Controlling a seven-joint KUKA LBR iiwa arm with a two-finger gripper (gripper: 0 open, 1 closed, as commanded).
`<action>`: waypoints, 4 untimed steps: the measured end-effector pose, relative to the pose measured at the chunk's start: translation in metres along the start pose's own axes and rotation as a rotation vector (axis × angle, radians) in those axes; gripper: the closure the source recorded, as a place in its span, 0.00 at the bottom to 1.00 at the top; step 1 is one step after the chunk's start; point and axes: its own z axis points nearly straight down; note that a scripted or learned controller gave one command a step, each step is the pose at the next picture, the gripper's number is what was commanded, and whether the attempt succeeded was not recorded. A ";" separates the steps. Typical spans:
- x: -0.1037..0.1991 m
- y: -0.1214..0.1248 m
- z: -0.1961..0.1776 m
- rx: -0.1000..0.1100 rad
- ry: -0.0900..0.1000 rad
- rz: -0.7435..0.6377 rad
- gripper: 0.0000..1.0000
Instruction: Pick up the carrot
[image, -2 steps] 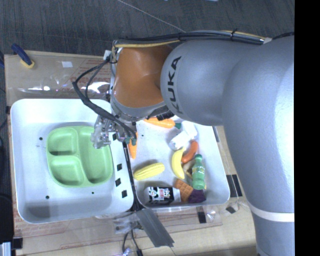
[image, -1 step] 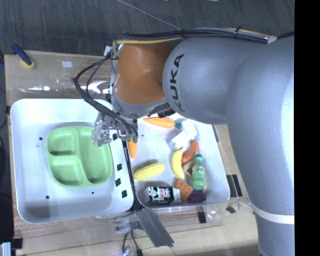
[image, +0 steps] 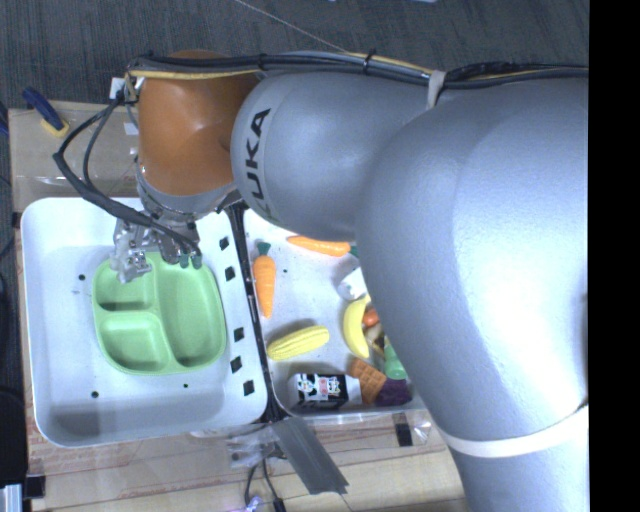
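A small orange carrot with a green top lies in the right bin, close to the divider between the bins. My gripper hangs over the left bin, above the far left corner of a green divided plate. It is well to the left of the carrot. Nothing is seen held in it. The grey arm with its orange band reaches across from the right and hides much of the right bin.
A second long orange piece lies at the far side of the right bin, partly under the arm. A yellow corn cob, a banana, a small black-and-white carton and other toy foods crowd the near right.
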 end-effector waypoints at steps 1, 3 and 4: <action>0.017 0.042 -0.093 -0.002 -0.009 0.186 1.00; 0.034 0.043 -0.170 0.001 -0.004 0.631 1.00; 0.072 0.048 -0.084 0.005 0.004 0.852 1.00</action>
